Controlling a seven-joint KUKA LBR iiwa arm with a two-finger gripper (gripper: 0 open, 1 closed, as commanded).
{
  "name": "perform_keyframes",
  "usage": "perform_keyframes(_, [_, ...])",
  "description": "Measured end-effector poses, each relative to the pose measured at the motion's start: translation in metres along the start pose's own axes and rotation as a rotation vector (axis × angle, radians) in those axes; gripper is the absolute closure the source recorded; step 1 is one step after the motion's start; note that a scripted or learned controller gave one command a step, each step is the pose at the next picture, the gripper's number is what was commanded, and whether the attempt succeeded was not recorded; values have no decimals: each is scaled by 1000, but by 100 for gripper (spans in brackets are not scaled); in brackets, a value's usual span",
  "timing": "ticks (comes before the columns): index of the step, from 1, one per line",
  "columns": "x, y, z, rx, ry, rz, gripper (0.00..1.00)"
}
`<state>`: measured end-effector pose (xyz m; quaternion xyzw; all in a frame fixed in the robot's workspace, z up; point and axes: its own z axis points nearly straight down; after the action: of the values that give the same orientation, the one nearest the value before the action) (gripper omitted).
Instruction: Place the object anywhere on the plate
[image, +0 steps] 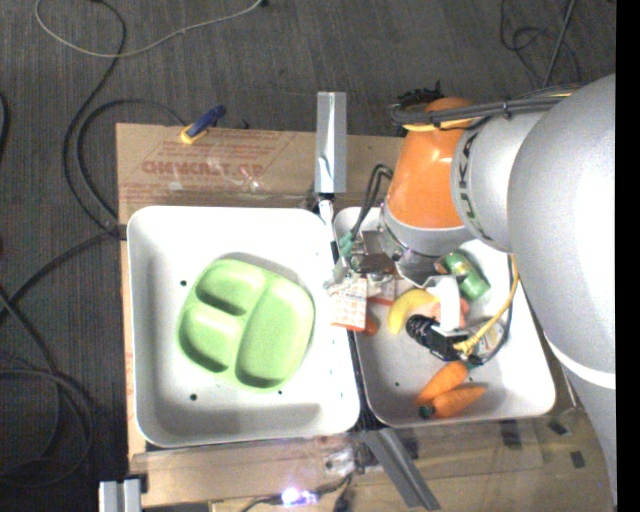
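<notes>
Camera view, slanted down over the cardboard-topped bench (210, 165). Largest by far: grey arm (560, 220), reaching in from the right, its orange band (430, 190) poised over the left part of the right bin (535, 395) and hiding some of what lies beneath. Posed there, by the look of it, because the nearest loose thing sits against that bin's left wall.

Next in size: left bin (140, 300), with the green plate (248, 325) lying flat near its middle, three hollows facing up. Set well off the walls, so probably an easy target for a drop from above.

End effector (360, 265) tucked under the wrist, just beside the wall between the two bins. Wide or narrow: cannot tell from this angle. Nothing visibly gripped.

Packet (350, 300), red and white, crumpled, right at that dividing wall and just below the end effector. Judged to be the object, going by closeness alone. Touching the end effector or merely near it: cannot tell. Not yet on the plate. Likely awkward to grasp, crowded by the wall.

Smaller clutter in the right bin: banana (410, 308) just right of the packet, green can (466, 276) further right, two carrots (452, 388) towards the front.
</notes>
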<state>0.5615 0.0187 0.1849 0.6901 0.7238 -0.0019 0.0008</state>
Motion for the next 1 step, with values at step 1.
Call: perform_keyframes(1, [0,0,0,2,-1,0,0])
